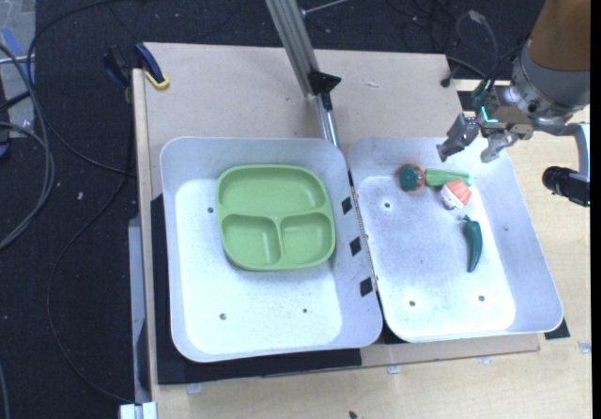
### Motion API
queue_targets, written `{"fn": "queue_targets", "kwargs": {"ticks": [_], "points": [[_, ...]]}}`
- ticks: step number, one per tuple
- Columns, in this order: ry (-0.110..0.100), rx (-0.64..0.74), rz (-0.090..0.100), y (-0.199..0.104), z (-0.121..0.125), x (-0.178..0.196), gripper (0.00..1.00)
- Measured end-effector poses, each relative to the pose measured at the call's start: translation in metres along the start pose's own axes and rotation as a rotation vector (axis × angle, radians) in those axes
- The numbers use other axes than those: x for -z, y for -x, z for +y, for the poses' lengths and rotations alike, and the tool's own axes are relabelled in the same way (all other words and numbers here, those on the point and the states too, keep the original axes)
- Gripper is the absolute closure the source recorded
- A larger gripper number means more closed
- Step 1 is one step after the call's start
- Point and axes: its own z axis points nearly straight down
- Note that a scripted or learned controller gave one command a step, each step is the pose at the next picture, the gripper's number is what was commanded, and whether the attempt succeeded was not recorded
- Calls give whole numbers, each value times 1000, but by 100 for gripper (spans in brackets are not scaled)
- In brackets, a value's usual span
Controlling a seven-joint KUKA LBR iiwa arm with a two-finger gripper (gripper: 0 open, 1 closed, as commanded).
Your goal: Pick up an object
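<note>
The right bin holds a few small toy foods near its far side. A teal and brown round piece lies beside a light green strip. Just right of them sits a red and white piece. A dark green pepper-shaped piece lies further forward. My gripper hangs above the bin's far right corner, a little behind and to the right of the toys. Its fingers stand spread apart with nothing between them.
A green divided plate sits in the left bin. A metal pole slants up from between the bins at the back. Cables lie on the dark floor to the left and behind the bench.
</note>
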Motion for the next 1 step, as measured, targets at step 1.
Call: {"fn": "queue_targets", "kwargs": {"ticks": [1], "points": [[2,0,0,0,0,1,0]]}}
